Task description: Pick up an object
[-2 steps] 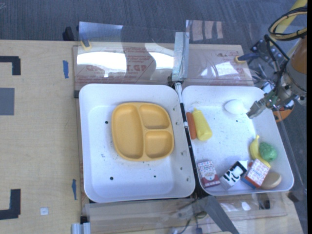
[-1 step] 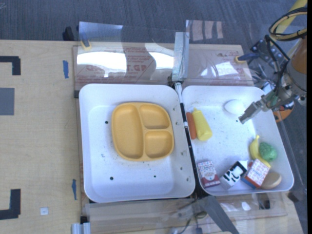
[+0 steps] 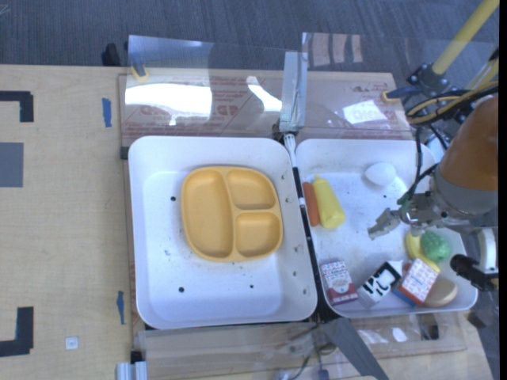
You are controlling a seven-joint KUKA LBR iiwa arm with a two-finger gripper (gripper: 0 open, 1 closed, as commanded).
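The arm, grey with an orange band, reaches in from the right over the right bin point(image 3: 348, 161). My gripper point(image 3: 385, 222) hangs above bare bin floor near the bin's middle. A white egg-shaped object point(image 3: 380, 172) lies up and to its left. Just right of the gripper sit a green lumpy item point(image 3: 435, 245) and a yellow piece point(image 3: 413, 244). Along the bin's left side lie a yellow bottle point(image 3: 327, 203) and an orange stick point(image 3: 310, 203). Near the front edge are a red-and-white carton point(image 3: 337, 281), a black-and-white item point(image 3: 380, 281), a colourful box point(image 3: 418, 279) and a tan round piece point(image 3: 444, 293).
The left bin point(image 3: 150, 236) holds a yellow divided plate point(image 3: 232, 212). A metal divider point(image 3: 294, 93) and clear panels stand behind the bins. Cables and a yellow pole point(image 3: 467, 26) are at the upper right.
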